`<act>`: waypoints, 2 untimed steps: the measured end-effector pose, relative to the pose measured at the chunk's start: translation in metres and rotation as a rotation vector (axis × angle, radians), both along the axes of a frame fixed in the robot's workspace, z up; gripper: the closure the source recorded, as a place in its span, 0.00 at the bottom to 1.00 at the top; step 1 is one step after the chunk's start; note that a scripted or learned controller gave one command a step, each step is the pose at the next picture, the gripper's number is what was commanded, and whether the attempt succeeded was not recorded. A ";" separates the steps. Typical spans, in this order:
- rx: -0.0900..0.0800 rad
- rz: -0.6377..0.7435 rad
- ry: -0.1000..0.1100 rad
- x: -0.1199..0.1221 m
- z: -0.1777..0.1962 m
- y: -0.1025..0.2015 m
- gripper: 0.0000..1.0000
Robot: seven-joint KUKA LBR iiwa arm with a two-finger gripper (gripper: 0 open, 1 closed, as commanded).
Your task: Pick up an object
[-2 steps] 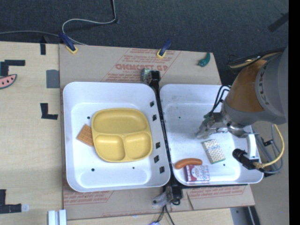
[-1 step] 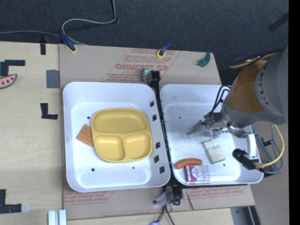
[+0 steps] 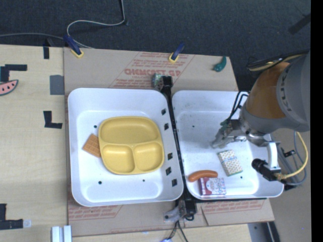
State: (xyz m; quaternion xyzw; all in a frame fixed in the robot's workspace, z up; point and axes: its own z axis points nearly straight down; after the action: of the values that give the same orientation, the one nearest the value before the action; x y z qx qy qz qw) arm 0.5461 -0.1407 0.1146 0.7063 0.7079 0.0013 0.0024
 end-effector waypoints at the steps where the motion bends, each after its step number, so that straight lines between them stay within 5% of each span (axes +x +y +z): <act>1: 0.000 0.000 0.000 0.000 0.000 0.000 0.00; 2: 0.001 0.001 0.001 0.000 0.009 0.001 1.00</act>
State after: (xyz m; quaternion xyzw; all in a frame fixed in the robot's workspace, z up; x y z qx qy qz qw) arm 0.5463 -0.1400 0.1238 0.7060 0.7082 0.0016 0.0018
